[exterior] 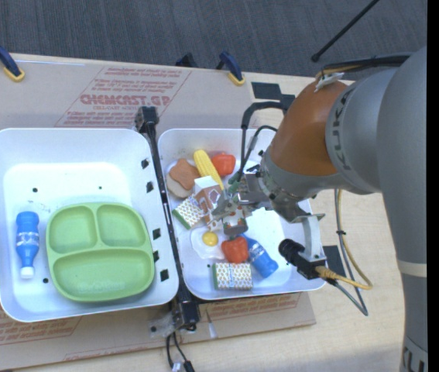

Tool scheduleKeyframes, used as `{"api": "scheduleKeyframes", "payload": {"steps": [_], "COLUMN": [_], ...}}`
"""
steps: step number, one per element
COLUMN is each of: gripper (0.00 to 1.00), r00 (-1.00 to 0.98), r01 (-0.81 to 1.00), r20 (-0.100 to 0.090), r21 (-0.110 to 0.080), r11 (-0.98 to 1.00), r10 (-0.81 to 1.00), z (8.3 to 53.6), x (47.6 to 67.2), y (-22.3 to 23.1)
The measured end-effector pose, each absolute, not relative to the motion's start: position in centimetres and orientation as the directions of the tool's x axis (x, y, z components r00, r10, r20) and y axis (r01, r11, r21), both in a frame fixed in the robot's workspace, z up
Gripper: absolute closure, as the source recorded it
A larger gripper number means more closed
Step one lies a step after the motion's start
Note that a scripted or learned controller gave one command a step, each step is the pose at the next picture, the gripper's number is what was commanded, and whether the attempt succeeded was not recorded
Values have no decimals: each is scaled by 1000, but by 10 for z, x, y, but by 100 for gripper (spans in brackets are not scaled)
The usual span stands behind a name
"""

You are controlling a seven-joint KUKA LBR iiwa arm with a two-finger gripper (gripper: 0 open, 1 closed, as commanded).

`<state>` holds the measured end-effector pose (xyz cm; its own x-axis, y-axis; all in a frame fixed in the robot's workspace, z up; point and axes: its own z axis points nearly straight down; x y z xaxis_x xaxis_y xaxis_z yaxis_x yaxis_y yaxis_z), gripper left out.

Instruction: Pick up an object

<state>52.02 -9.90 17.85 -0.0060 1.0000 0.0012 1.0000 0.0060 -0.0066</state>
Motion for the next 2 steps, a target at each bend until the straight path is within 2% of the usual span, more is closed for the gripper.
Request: {"api": "scheduleKeyframes", "payload": {"steps": [1, 2], "gripper": [100, 100], "r00": [-7, -8], "r01": [1000, 1000], "r20": [1, 0], "r21": [-1, -4], "r11": [7, 8], "r10": [1000, 1000], "z": [242, 240], "x": [560, 501], "y": [-26, 16]}}
